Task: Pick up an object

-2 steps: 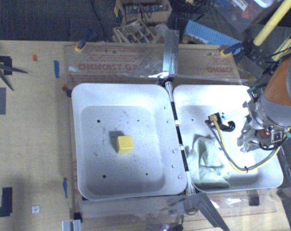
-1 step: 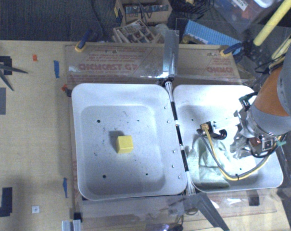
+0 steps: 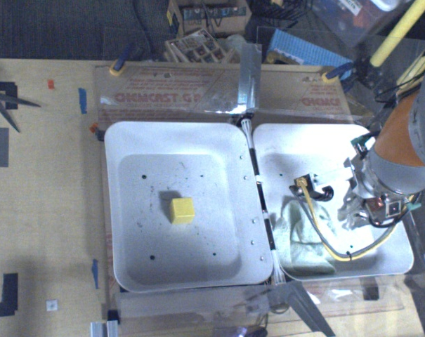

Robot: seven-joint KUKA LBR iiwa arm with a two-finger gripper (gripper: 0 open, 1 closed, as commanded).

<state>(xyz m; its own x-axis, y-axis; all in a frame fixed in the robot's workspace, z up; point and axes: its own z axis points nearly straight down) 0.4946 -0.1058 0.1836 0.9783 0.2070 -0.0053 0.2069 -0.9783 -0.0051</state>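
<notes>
Cube (image 3: 182,210) lies well apart from the end effector (image 3: 351,215), whose opening I cannot tell; closing there may merely snag pale cloth (image 3: 300,239) or miss.

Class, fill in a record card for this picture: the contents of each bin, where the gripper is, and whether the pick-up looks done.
left bin: one yellow cube, around mid-floor
right bin: pale greenish item, towards the front; kind unclear
gripper: over the right bin's right side
pick-up: not seen done; the cube lies in the other bin
</notes>
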